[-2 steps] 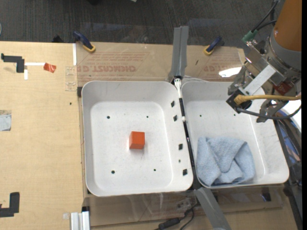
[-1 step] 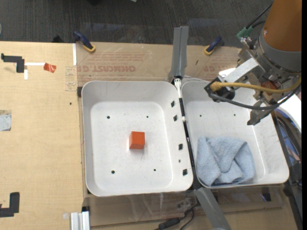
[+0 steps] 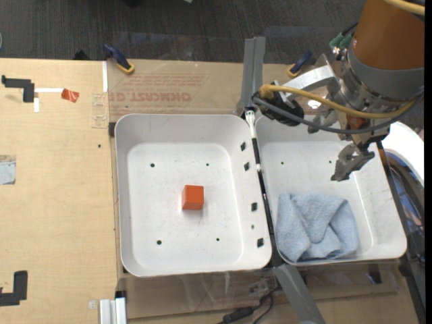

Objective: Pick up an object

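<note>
The gripper hangs over the right bin, above the crumpled blue cloth, pinching nothing, though I cannot tell its spread, and the orange block lies in the left bin.

A block lies in the left bin; a cloth in the right bin.

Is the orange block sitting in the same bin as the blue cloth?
No, the orange block sits in the left bin, while the blue cloth lies in the right bin.
</note>
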